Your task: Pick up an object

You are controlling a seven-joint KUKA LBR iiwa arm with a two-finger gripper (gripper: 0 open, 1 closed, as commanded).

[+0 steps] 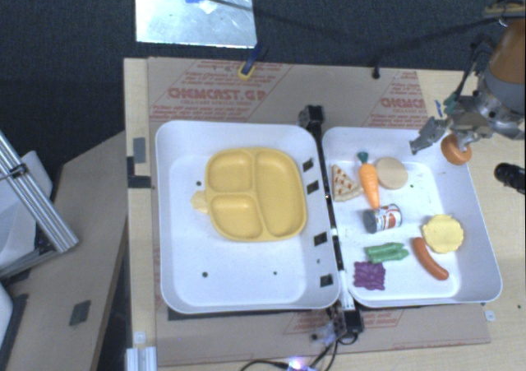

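So, status at this moment:

Claw: gripper (450, 141) sits at far right, above the far-right corner of the right bin (485, 234). Small orange ball (455, 150) is right at its tip, looks pinched btwn the fingers, closed on it, though small in view so not 100% sure.
Ball position: over the bin's far-right rim, appears lifted off the floor, not resting w/ the other items.
Done (judgement): grasp + lift seem made; pick looks mostly complete.
Left: prob just holding it clear; no sign of a drop.
Other items in right bin: pizza slice (345, 183), carrot (370, 183), round beige piece (391, 173), can (384, 219), yellow piece (444, 234), sausage (431, 259), green veg (386, 252), purple grapes (370, 275), all lying loose.
Left bin (177, 197): holds yellow divided tray (255, 194), compartments bare.
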